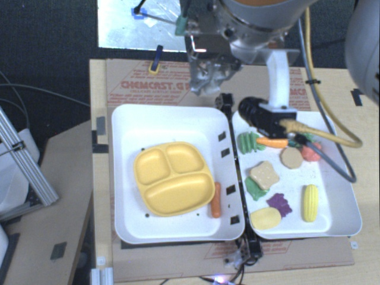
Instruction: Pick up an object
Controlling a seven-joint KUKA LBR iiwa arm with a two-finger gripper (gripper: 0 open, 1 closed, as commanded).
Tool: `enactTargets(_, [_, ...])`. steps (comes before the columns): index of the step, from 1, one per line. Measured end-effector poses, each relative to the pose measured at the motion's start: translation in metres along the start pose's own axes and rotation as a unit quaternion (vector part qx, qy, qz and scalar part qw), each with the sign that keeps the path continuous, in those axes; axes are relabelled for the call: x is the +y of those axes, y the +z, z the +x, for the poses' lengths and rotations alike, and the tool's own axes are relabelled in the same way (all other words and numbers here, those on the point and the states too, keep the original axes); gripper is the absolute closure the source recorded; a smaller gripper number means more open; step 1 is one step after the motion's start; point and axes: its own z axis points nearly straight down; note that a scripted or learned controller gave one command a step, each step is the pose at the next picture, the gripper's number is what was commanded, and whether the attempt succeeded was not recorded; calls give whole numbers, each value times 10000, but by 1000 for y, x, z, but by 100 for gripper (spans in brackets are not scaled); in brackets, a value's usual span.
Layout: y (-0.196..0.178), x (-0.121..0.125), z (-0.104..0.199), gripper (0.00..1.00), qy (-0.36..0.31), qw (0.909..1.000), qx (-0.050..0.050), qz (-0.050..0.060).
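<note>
My gripper (208,81) hangs high over the far rim between the two bins, with nothing seen in it. The left bin (127,218) holds a yellow divided plate (174,179) and a small orange sausage (216,199) beside the plate's right edge. The right bin (347,215) holds toy food: a carrot with green leaves (264,141), a tan round biscuit (291,158), a red piece (310,152), a slice of toast (265,174) lying on a green piece (255,189), purple grapes (279,204), a corn cob (309,202) and a pale yellow lump (265,218).
The bins rest on a cardboard sheet (148,85). A small blue and yellow thing (156,60) lies on it behind the left bin. A shiny foil sheet (127,16) lies further back. A metal frame (24,165) stands at the left.
</note>
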Motion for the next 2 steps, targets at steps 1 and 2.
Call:
enactTargets(1, [-11, 1, 0, 100, -28, 10000, 3, -9])
enactTargets(2, [11, -17, 13, 100, 56, 10000, -13, 39])
